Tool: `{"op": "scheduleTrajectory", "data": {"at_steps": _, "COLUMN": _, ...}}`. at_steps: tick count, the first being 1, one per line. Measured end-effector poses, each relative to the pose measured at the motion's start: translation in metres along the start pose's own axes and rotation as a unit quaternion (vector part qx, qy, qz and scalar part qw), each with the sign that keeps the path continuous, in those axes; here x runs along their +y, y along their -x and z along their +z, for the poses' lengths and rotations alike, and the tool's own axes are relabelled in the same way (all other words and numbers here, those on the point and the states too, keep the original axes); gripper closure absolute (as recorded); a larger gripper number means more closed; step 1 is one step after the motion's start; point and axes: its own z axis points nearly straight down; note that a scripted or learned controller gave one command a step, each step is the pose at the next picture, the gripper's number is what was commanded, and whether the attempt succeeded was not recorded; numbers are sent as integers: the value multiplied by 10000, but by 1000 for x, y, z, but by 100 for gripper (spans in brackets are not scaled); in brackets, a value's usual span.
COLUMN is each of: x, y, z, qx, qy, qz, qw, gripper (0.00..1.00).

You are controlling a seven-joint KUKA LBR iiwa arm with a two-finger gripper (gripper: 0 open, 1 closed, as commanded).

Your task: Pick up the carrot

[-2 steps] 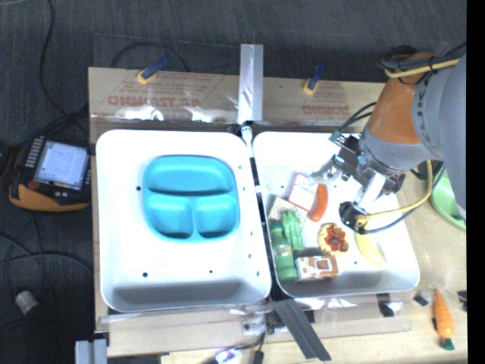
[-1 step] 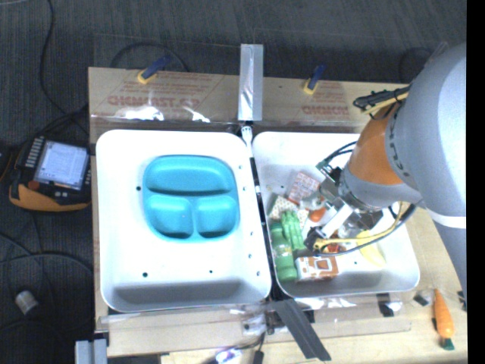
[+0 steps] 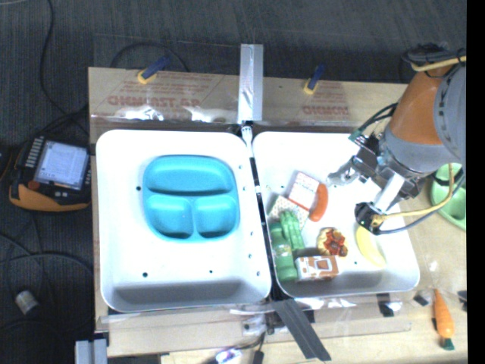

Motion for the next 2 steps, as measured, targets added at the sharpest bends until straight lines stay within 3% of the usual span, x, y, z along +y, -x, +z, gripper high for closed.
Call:
{"op": "scheduleTrajectory", "data": {"at_steps": 1, "x": -15, "y": -17, "z": 107, "qx": 55, "qy": 66, "qz": 1444, "qw": 9895, "gripper": 0}}
{"op": "scheduleTrajectory", "data": {"at_steps": 2, "x": 33, "y": -13, "z": -3, "qx": -10, "qy": 13, "qz": 1277, "qw": 9918, "gripper": 0}}
